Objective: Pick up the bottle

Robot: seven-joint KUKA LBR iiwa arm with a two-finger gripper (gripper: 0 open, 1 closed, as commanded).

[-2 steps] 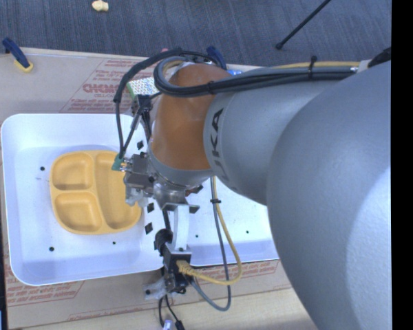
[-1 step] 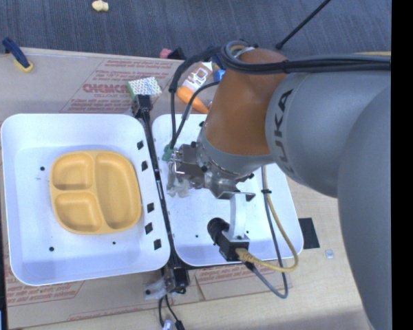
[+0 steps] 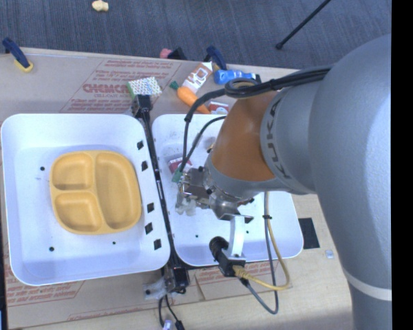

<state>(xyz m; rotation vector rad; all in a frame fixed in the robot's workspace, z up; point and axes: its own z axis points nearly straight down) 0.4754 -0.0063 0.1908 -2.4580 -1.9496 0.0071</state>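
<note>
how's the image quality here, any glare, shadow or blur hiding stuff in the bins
Camera view: even, soft light with no hard glare on the white bins; the yellow divided plate reads sharp. The arm looms large and slightly soft, covering much of the right bin, and the gripper area beneath it is shaded and cluttered.

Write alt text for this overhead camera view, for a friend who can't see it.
A large grey robot arm with an orange band reaches down into the right white bin, its gripper low near the bin's left side. The left white bin holds a yellow divided plate; a bottle lies on the cardboard behind the bins.
</note>
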